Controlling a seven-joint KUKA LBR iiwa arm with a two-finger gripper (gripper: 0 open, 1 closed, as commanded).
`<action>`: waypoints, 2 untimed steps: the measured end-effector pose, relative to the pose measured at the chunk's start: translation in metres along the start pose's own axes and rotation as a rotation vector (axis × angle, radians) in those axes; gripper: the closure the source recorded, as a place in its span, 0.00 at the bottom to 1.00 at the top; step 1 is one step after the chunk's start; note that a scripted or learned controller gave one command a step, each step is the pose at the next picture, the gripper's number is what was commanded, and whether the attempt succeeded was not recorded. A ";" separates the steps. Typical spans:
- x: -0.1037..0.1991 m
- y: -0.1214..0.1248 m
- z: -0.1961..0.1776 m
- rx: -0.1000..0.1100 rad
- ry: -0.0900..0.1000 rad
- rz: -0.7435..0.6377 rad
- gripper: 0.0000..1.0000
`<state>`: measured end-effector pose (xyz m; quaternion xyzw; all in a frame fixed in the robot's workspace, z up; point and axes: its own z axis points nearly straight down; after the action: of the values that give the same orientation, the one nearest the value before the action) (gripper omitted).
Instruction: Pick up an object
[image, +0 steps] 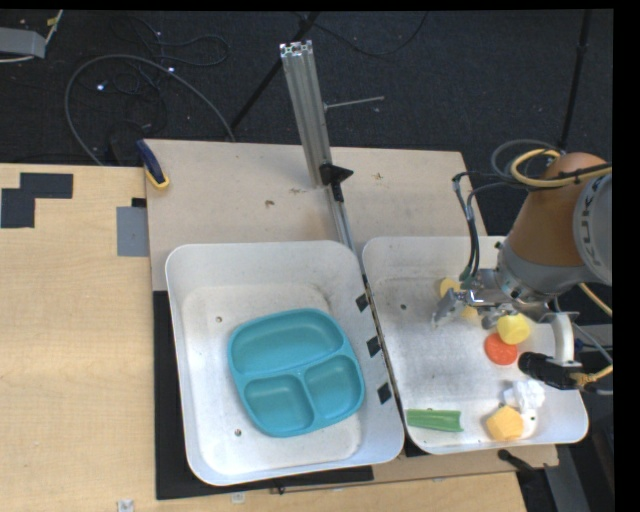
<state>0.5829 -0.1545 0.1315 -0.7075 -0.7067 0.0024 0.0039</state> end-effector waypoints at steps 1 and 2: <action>-0.002 0.001 -0.014 -0.004 -0.001 0.002 1.00; -0.010 0.006 -0.073 -0.012 -0.004 0.001 1.00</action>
<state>0.5893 -0.1645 0.2045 -0.7079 -0.7064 -0.0007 -0.0016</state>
